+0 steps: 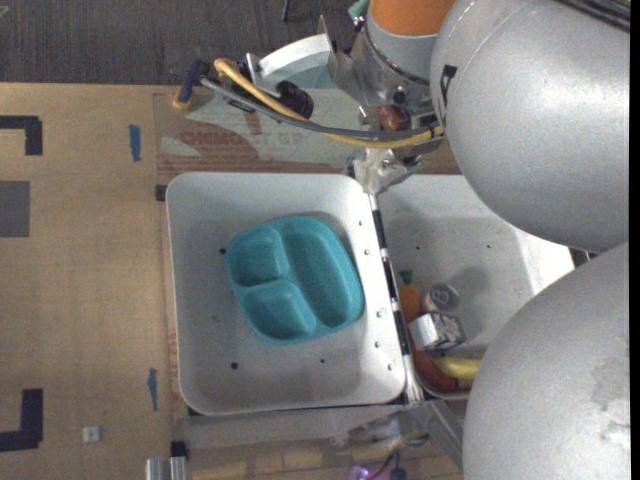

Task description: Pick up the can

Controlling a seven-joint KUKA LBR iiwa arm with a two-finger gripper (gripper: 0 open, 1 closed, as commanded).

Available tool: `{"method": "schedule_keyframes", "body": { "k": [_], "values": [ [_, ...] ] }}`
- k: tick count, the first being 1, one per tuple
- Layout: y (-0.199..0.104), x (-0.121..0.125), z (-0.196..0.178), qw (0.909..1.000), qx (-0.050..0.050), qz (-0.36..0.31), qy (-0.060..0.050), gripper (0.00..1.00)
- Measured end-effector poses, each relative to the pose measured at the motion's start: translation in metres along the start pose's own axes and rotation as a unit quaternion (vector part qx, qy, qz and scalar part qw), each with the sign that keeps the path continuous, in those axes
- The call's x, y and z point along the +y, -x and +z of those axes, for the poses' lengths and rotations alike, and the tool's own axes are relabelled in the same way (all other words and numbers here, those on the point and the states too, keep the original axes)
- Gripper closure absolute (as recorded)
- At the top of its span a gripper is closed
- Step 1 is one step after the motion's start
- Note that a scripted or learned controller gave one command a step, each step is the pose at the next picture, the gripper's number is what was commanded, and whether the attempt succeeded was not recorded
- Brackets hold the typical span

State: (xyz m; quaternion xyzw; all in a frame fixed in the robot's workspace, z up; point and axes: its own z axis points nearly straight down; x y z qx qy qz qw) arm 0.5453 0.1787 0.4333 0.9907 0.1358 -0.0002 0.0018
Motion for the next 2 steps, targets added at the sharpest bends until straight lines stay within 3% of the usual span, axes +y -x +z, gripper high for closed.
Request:
{"method": "schedule_keyframes", "body": {
  "k": [1, 2],
  "values": [
    [-0.002, 0.001, -0.008, 1.0000, -0.001, 0.002, 0.002, 1.00],
    [-0.008, -0.044, 0.000, 0.9997, 0.000, -0.024, 0.001, 1.00]
  ]
}}
